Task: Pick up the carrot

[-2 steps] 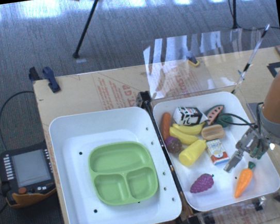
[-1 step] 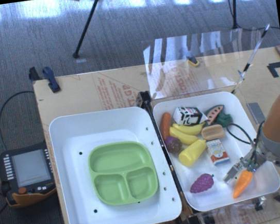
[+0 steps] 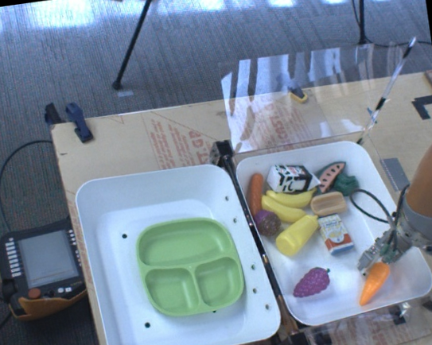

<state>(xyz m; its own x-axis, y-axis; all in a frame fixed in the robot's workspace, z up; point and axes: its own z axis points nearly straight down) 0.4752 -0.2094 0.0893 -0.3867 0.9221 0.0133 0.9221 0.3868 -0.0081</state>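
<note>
Camera view looks down at a slant on a bench with two shallow white bins side by side. The left bin [image 3: 103, 225] holds a green three-compartment plate [image 3: 189, 264] lying flat near its middle. The right bin [image 3: 408, 275] holds a scatter of toy food: a red-orange sausage-shaped piece [image 3: 255, 194] against its left wall, two bananas [image 3: 285, 204] beside it, a dark round piece [image 3: 268, 222] just below them, a yellow bottle [image 3: 298, 236] lying on its side, a black-and-white carton [image 3: 291, 177] near the top, a watermelon slice [image 3: 331, 176] to its right, a small bun-like piece [image 3: 328, 204], a small red and white box [image 3: 337, 235], and a purple bunch of grapes [image 3: 311, 282] toward the front. The carrot [image 3: 374, 282] lies in the front right part of this bin, orange body pointing down and left, its top end up against the gripper. The arm comes in from the right, its orange band at the frame's edge, and the gripper [image 3: 379, 254] sits low in the bin directly above the carrot's upper end, touching or nearly touching it. Whether the hand is open or closed, or has any hold on the carrot, cannot be told at this resolution. A pendant [image 3: 43, 266] with a screen rests on the floor left of the bench.
</note>
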